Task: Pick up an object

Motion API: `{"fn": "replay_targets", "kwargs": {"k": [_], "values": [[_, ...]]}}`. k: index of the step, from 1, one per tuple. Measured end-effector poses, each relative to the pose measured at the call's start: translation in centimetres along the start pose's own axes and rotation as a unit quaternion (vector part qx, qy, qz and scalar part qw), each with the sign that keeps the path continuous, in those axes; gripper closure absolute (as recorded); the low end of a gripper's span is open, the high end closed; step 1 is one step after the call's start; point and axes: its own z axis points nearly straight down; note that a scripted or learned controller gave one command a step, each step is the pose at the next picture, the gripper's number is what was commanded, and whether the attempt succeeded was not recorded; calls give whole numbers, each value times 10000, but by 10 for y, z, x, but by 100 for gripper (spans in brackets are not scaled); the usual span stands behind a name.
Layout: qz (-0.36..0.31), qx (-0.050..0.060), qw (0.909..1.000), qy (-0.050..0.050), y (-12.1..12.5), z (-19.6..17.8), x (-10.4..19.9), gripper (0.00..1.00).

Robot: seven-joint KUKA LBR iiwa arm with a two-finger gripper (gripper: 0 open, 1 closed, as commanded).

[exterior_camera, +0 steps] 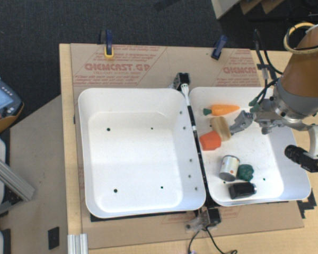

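Cardboard-topped bench (148, 62) bears two white bins, and in the right bin (286, 187) the gripper (238, 125), its grip impossible to tell, hovers beside the tan block (221, 127) near the far edge.

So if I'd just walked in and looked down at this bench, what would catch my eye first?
Probably the arm, grey with an orange band, reaching in from the right with its gripper low over the right bin. That bin holds a small cluster: an orange carrot, a tan piece, an orange-red block, a silver can, a green lump and a black block. The left bin is a broad white expanse beside it.
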Motion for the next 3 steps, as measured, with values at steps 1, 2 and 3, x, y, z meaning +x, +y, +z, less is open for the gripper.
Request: {"fn": "replay_targets", "kwargs": {"k": [1,2,3], "values": [[-4,-90,10000,-33,50,-126,-34,0],[21,-71,10000,-30,6,-228,-66,0],[-1,-36,10000,-22,8,-232,-64,100]]}}
